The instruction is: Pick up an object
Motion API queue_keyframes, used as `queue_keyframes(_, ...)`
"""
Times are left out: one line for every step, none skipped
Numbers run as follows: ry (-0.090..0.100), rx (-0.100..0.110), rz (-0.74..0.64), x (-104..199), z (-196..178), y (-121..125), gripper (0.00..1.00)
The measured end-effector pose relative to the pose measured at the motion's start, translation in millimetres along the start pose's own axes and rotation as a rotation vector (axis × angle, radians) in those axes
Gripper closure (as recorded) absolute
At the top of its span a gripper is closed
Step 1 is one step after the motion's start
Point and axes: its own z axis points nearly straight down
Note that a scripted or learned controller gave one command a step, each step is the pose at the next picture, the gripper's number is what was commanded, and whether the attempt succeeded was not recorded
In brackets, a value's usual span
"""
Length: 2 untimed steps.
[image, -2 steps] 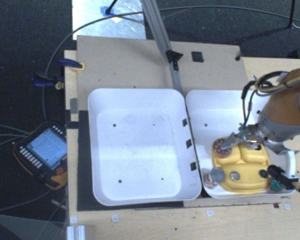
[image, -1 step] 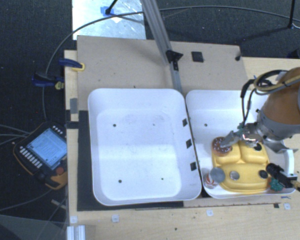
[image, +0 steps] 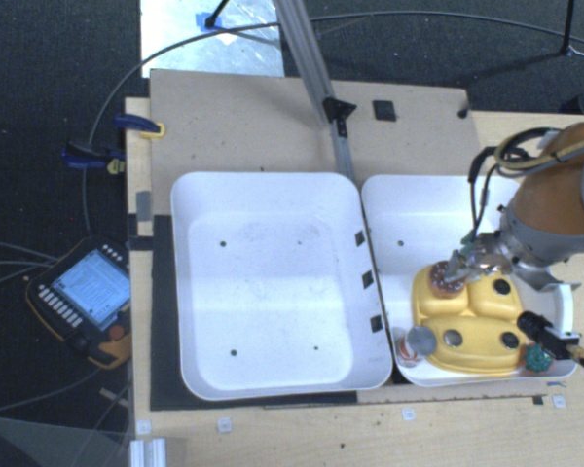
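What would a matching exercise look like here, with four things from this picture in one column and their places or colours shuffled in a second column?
Things:
1. yellow toy
2. teach pendant
3. gripper
4. blue clamp

Places:
A. on the floor, left of the bench
B. over the yellow toy's upper left part
C. in the right bin, near its front edge
D. at the bench's upper left edge

Pairs: 1-C, 2-A, 3-B, 4-D

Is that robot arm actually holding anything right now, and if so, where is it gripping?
It cannot be told. The gripper is down at the top left part of the yellow plastic toy in the right bin, but no grasp is visible.
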Motion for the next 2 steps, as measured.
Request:
queue_keyframes(-0.016,0.013,0.006,2,-63,-2,1.00)
queue_keyframes(-0.014,0.016,0.007,2,-79,0,1.00)
